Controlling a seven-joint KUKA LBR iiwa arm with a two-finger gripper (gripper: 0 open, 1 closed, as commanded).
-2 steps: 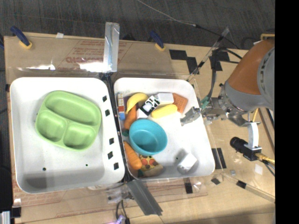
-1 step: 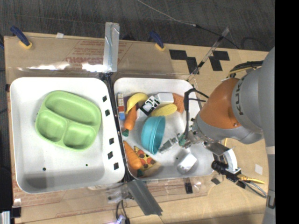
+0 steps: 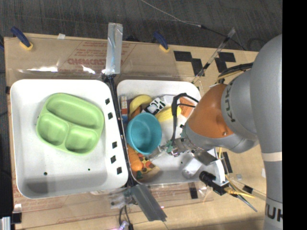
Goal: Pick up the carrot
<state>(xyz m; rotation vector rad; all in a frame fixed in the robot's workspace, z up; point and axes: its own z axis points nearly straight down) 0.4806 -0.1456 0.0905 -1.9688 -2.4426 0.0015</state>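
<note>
Grey arm over right bin; carrot left of pincer

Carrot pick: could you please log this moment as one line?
hand low in right bin | beside blue bowl | carrot at bin's left wall, not held

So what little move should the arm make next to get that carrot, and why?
Probably a short shift toward the right bin's near-left corner. The carrot lies there against the bin's left wall, partly under the blue cup. The gripper sits just right of the cup, so it isn't over the carrot yet. The cup's closeness may make the approach tight.
</note>
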